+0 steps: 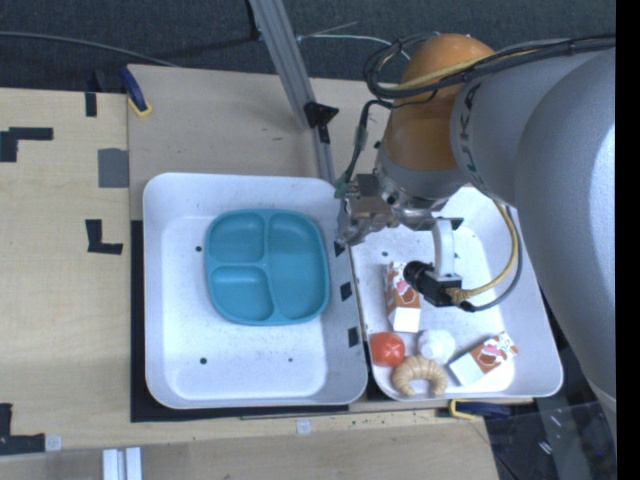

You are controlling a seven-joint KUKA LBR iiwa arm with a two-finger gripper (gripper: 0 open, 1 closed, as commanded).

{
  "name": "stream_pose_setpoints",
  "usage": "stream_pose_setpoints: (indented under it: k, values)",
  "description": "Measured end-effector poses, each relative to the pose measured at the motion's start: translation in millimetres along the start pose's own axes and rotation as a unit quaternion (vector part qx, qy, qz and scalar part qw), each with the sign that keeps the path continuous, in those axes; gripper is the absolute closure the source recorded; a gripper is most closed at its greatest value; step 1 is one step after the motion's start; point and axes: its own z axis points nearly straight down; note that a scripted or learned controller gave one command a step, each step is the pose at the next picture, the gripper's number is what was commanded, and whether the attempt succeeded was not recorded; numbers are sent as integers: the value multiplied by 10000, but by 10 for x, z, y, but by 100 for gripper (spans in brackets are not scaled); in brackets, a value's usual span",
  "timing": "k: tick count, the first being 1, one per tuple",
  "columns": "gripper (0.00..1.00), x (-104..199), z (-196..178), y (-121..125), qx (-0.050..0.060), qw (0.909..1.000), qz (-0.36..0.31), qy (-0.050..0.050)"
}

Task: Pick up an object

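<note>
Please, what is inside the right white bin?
In the right bin lie a red tomato-like ball, a croissant, a white round piece and two red-and-white packets. The arm covers its far part.

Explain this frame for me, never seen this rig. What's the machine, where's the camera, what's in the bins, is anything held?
One camera looks down at a slant on a bench. The big grey arm with the orange band is a robot arm reaching in from the right. Its gripper sits over the divide between two shallow white bins. The left bin holds a teal plastic divided plate. The right bin holds small toy foods: a red tomato-like ball, a tan croissant, a white ball and red-and-white packets. I see nothing between the fingers.
</note>
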Motion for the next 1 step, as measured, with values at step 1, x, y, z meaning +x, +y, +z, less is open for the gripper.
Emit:
stream_pose_setpoints:
  k: [1]
  values:
    - [100, 585, -93, 130, -4, 10000, -1, 7]
